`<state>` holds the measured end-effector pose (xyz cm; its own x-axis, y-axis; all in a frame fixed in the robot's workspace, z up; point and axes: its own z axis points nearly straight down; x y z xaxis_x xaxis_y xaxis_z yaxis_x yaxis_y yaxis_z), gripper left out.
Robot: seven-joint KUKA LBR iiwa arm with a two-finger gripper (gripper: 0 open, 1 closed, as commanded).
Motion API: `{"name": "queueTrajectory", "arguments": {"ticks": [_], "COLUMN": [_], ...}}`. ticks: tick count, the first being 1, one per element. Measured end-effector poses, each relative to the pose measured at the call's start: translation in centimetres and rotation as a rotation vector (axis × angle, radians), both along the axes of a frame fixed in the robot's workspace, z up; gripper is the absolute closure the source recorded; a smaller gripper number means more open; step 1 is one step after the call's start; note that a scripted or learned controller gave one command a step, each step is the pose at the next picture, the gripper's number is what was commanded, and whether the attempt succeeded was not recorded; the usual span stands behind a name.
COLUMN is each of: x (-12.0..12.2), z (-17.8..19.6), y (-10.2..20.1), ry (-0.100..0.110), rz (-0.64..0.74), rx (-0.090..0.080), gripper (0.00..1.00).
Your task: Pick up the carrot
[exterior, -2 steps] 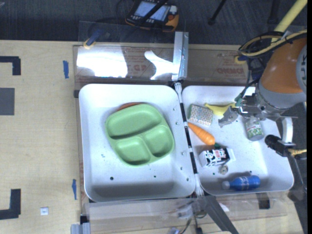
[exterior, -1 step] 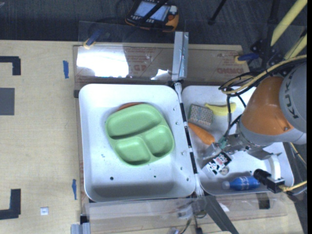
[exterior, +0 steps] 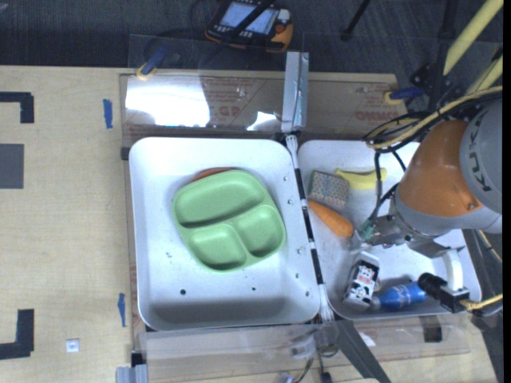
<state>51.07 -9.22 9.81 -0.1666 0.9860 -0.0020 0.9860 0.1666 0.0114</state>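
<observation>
So the carrot isn't picked up yet: it's lying loose in the right bin, up against the divider side, just below a speckled sponge. The gripper hangs just right of it, tucked under the arm's orange wrist, so I honestly can't tell if the fingers are open or closed. The whole grab is left to do.

Arm entering from the right edge, grey, with the orange band uppermost and facing the camera. The wrist points steeply downward beneath the band. Gripper at the wrist's lower left, largely hidden by the wrist housing; its finger state cannot be made out.
</observation>
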Motion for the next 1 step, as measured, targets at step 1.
{"name": "queueTrajectory", "arguments": {"ticks": [1], "x": [-0.01], "z": [-0.01], "y": [0.0], "ry": [0.0], "rz": [0.0], "rx": [0.0], "gripper": [0.0]}}
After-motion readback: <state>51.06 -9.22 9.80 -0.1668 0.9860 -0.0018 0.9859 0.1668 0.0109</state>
